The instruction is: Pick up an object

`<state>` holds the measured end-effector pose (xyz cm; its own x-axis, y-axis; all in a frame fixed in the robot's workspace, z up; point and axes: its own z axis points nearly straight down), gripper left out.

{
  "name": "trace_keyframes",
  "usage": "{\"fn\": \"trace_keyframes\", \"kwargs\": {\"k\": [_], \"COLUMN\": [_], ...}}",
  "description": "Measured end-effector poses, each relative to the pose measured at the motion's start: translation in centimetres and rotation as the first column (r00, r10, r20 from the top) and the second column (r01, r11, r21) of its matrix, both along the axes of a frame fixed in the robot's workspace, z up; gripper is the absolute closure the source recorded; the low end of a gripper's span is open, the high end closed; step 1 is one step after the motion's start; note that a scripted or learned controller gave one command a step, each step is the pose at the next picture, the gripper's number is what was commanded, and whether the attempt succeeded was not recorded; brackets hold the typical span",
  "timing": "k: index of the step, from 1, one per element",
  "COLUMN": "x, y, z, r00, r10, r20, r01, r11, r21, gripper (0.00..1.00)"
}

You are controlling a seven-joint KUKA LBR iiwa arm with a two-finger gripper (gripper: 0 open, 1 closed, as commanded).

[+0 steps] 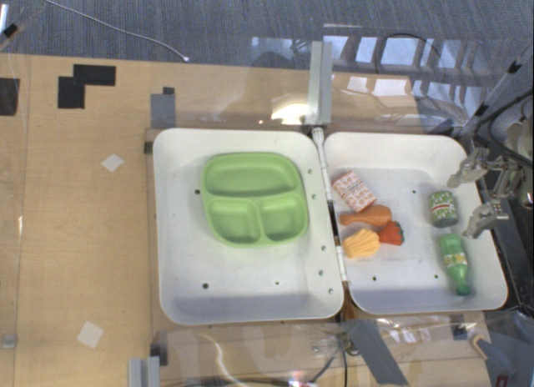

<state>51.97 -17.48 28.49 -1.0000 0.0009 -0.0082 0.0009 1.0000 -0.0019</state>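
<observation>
The right bin holds several toy foods. A pink and white packet lies near its left wall, with an orange drumstick shape, a yellow corn piece and a small red piece just below it. A green can and a green bottle lie by the right wall. My gripper hangs over the bin's right edge, just right of the can. Its fingers are spread open with nothing between them.
The left bin carries a green divided plate. A ridge where the two bin walls meet separates the bins. A metal post stands behind them. Cables and the arm crowd the right edge.
</observation>
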Motion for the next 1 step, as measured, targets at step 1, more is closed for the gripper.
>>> {"fn": "trace_keyframes", "kwargs": {"k": [1], "x": [5.96], "y": [-0.01], "z": [-13.14], "r00": [0.937], "r10": [-0.348], "r20": [-0.007], "r01": [0.348], "r11": [0.938], "r21": [0.003], "gripper": [0.0]}}
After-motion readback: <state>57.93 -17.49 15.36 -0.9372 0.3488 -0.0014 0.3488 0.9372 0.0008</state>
